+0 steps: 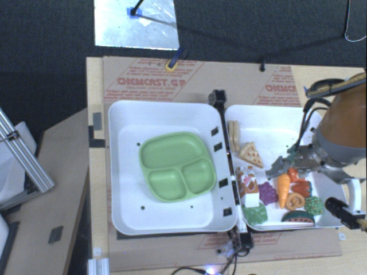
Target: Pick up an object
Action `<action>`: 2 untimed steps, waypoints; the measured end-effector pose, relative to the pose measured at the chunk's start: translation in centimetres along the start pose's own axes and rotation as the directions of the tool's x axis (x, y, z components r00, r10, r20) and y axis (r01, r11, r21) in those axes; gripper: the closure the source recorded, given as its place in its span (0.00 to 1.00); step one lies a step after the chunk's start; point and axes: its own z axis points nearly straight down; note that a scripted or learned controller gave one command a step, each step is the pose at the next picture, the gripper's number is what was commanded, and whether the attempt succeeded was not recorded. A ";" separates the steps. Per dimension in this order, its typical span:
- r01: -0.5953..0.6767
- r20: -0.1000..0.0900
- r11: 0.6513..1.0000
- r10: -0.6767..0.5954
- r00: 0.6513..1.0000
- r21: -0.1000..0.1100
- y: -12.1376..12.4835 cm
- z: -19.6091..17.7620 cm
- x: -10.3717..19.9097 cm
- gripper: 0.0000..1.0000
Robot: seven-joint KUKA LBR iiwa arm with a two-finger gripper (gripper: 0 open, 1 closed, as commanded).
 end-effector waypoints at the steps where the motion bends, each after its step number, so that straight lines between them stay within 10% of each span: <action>1: 0.002 0.001 1.000 -0.002 1.000 -0.010 0.2 -0.5 0.0 0.00; 2: 0.000 0.001 1.000 0.000 1.000 -0.006 0.2 3.9 -0.6 0.00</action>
